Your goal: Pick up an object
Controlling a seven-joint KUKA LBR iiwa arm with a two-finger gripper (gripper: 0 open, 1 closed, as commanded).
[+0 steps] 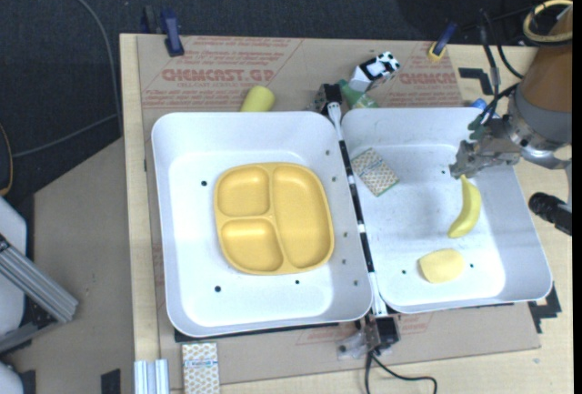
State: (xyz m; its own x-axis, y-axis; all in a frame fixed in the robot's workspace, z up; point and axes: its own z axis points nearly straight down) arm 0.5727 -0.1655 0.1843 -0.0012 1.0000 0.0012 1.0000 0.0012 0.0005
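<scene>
The right bin point(409, 137) holds a yellow banana point(466, 210) lying near its right side. A pale yellow rounded lump point(442, 266) sits below the banana, near the front wall. A small patterned square packet point(375, 172) rests close to the left wall. My gripper point(464, 166) hangs low over the right bin, just above the banana's upper end, and nothing shows in its grasp. The arm's grey wrist and orange band reach in from the right edge.
The left bin point(182, 201) carries a yellow divided plate point(273, 217). Behind the bins on the cardboard lie a yellow cylinder point(258, 98) and a black-and-white toy point(376, 70). Blue clamps point(171, 31) grip the back edge of the board.
</scene>
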